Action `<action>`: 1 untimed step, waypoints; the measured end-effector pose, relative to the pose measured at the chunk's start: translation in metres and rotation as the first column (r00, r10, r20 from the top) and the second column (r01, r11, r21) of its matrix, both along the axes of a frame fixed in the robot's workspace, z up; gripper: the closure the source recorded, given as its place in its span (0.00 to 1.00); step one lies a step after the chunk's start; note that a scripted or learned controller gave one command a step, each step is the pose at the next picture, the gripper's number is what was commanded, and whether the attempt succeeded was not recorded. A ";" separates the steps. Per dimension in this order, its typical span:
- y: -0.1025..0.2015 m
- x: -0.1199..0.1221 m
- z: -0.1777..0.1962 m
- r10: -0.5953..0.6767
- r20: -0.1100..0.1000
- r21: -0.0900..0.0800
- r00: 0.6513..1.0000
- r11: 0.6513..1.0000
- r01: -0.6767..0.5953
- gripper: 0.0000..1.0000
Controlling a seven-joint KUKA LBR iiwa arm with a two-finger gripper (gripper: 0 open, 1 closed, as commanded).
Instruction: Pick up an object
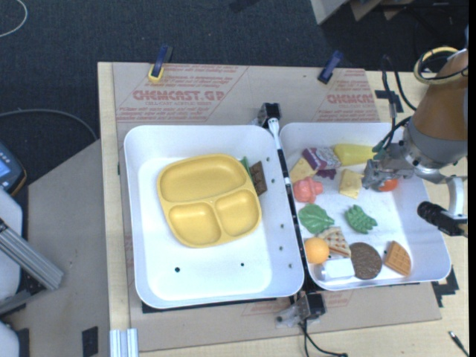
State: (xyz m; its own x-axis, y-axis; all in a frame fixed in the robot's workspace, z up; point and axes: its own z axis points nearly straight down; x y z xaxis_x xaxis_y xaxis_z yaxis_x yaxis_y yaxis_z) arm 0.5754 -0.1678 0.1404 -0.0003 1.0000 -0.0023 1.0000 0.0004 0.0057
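My gripper (378,175) hangs low over the far right part of the right bin (431,262). A small red-orange piece (388,186) peeks out just beside and under it. Close to its left lie a pale yellow block (349,183) and a yellow banana-like piece (353,153). Further left are a purple item (321,158), a yellow wedge (300,171) and a pink piece (306,191). Two green leaves (316,218) (361,219) lie mid-bin. An orange (316,251), a brown cookie (365,259) and a waffle wedge (398,258) sit near the front.
The left bin (149,274) holds a yellow divided plate (208,199) with a brown piece (257,177) at its right edge. The grey arm with its orange band (440,110) comes in from the right. A black part (439,216) juts over the right bin's right rim.
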 end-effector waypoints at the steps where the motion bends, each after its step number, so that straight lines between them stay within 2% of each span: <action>1: -0.003 0.002 0.044 0.000 0.001 0.000 1.000 1.000 0.000 1.00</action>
